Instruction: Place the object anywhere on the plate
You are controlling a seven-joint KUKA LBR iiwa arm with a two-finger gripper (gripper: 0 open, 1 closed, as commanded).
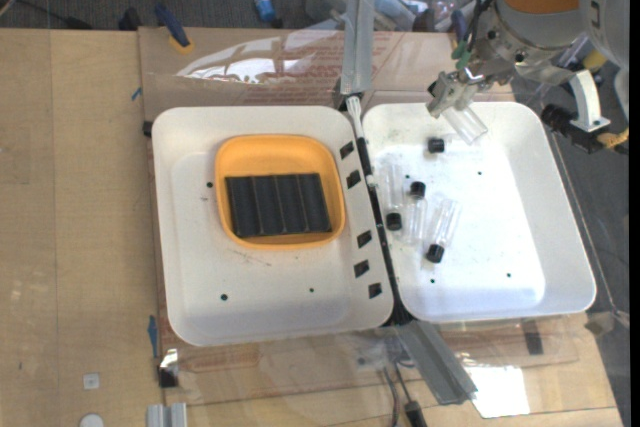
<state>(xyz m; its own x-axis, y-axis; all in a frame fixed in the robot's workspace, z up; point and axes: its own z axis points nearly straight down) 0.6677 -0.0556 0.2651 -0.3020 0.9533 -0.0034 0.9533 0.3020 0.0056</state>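
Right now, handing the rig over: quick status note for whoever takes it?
Gripper: up over the back left corner of the right bin, with a clear plastic vial at its tip. I can't tell if the vial is gripped or just lying below it.
Plate: orange, in the left bin, carrying a black ribbed tray.
Other clear vials with black caps lie scattered in the right bin.
Done: none of the vials is on the plate.
Left: confirm the grasp, carry a vial across the divider to the left bin, set it down on the plate.
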